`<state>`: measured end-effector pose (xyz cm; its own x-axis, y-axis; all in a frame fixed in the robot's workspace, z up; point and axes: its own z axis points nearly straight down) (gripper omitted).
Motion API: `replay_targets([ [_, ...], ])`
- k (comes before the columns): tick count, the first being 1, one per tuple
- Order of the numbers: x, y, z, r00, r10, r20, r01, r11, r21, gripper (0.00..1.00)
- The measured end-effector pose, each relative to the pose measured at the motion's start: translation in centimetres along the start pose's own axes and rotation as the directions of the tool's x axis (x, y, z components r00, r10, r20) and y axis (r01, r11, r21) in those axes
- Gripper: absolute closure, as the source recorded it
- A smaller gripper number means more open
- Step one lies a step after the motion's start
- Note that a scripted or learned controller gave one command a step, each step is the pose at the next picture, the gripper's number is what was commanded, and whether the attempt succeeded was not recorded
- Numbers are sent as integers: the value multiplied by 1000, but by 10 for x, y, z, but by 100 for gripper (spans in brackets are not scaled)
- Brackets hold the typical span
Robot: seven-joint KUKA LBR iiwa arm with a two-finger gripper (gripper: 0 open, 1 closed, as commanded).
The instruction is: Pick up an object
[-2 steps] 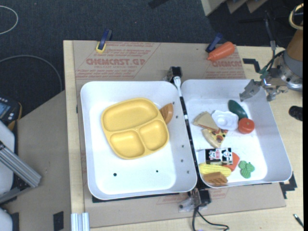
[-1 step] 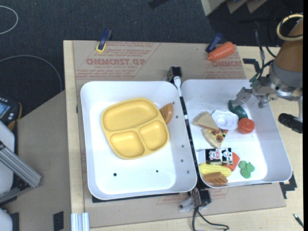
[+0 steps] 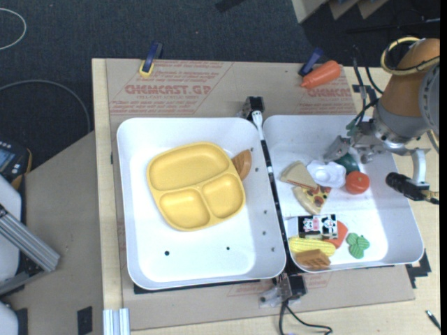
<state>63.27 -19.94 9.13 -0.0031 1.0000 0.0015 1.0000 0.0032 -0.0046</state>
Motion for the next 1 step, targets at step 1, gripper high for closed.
replay_targets([
  [1, 1, 0, 7, 1000, 0, 1, 0, 1000, -2, 0],
])
